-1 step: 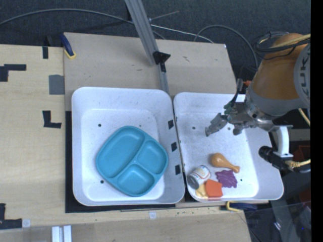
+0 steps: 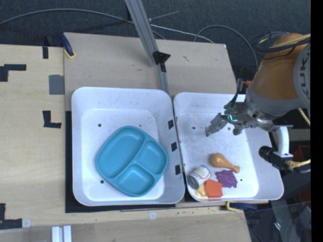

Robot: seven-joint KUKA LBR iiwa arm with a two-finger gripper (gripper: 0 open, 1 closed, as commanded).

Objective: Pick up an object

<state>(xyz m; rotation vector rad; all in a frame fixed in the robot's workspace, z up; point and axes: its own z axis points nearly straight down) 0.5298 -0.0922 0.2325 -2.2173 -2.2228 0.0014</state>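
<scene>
gripper jaws spread, holding nothing, over bare mid right bin (toys crowd its near edge).

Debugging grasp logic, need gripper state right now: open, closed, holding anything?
Gripper: open, fingers spread, nothing between them. It hangs over the right bin, above the drumstick toy and apart from it.

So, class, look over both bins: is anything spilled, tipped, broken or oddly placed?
Nothing stands out. The blue divided plate lies flat in the left bin. The small toys, a drumstick, purple piece, orange block and ball, cluster in the right bin's near corner.
</scene>
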